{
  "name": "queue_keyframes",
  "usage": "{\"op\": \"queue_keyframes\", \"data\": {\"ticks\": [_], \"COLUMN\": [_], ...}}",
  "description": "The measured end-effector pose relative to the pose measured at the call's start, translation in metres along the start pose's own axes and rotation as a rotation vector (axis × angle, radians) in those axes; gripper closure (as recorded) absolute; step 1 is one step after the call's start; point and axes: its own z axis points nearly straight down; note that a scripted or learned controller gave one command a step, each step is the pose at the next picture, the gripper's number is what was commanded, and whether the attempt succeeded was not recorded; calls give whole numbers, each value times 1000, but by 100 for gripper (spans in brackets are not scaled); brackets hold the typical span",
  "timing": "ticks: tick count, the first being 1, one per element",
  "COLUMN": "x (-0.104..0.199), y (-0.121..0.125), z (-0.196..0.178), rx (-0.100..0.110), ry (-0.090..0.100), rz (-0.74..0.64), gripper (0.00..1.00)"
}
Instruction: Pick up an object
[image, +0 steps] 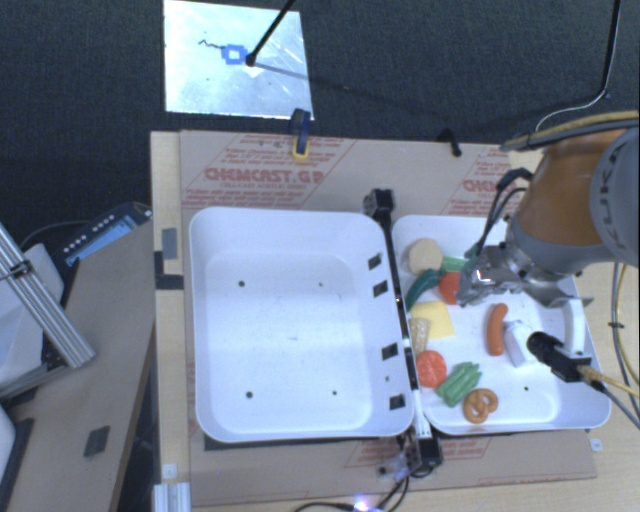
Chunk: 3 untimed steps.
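Toy food lies in the right bin (575, 405): a beige bun (424, 254), a green pepper strip (423, 285), a red piece (449, 288), a yellow cheese wedge (433, 322), an orange sausage (496, 330), a red tomato (431, 368), green beans (460, 383) and a pretzel (480, 404). My gripper (478, 279) hangs low over the bin's upper middle. It is just right of the red piece and above the sausage. The wrist hides what lies directly under it.
The left bin (215, 400) adjoins the right one along a black-clipped divider (395, 300). A small white piece (515, 345) lies beside the sausage. A grey console (100, 232) and metal rails (40, 310) stand off the bench at left.
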Motion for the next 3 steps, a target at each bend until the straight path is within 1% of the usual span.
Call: {"op": "queue_keyframes", "data": {"ticks": [1, 2, 3], "x": [9, 24, 44], "y": [-54, -23, -62], "z": [6, 6, 6], "rx": [12, 6, 12], "ry": [0, -1, 0], "rz": [7, 1, 4], "gripper": [100, 100, 100]}}
